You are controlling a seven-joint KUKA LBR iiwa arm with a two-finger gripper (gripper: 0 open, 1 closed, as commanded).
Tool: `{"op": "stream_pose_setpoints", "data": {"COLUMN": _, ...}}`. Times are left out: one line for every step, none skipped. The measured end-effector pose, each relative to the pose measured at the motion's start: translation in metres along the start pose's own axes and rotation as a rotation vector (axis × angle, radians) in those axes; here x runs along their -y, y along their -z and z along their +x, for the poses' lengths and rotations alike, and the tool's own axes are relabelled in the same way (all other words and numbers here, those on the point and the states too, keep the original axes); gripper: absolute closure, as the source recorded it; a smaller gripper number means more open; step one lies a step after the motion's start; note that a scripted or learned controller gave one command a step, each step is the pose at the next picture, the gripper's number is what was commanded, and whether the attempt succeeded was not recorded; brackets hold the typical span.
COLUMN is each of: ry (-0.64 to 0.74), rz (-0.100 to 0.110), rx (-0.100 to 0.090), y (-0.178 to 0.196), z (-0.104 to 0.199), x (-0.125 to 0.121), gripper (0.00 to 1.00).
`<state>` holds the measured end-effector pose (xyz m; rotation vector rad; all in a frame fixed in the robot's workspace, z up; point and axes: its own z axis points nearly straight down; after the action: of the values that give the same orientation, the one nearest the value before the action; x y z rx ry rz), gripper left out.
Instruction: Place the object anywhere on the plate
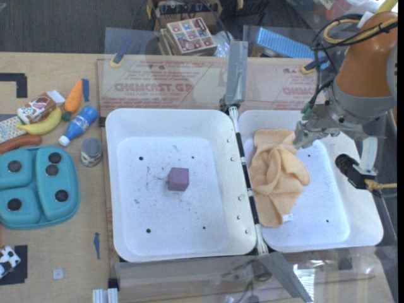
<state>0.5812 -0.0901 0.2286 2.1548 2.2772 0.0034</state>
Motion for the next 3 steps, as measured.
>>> {"op": "stream_pose_setpoints", "data": {"ry": 0.0, "rz": 0.0, "rx": 0.0, "y": 0.0, "z": 0.0, "x": 0.0, "gripper": 0.0}}
{"op": "stream_pose_setpoints", "data": {"ry": -0.003, "rz": -0.002, "rx": 0.001, "y": 0.0095, "z": -0.0024, "x": -0.0007, "gripper": 1.0}}
{"op": "stream_pose_setpoints", "data": {"ry": -0.003, "rz": -0.002, "rx": 0.001, "y": 0.0094, "z": -0.0024, "x": -0.0007, "gripper": 0.0}}
